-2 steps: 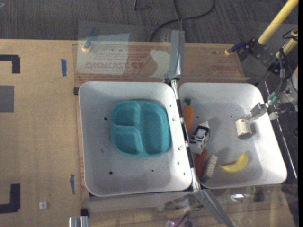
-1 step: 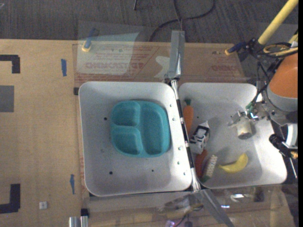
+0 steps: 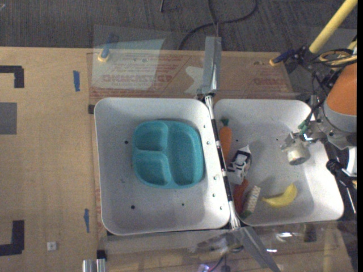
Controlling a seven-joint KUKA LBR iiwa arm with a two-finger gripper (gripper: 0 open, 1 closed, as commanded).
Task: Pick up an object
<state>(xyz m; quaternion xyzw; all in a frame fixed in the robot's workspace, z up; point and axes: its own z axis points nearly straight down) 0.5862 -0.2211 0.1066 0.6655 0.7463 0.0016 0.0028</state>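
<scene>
One fixed cam above the bench (image 3: 45, 169), looking down at a slant. Mid distance: both white bins fit w/ room around. Left bin (image 3: 113, 208) sits mid-frame, right bin (image 3: 317, 208) toward the right side. Far edge of view takes in dark floor (image 3: 68, 7) w/ a black cable (image 3: 227, 10); near edge cuts just past the bins' near rims. Arm (image 3: 343, 103) enters from the right. Single view, so no overlap w/ another.
</scene>
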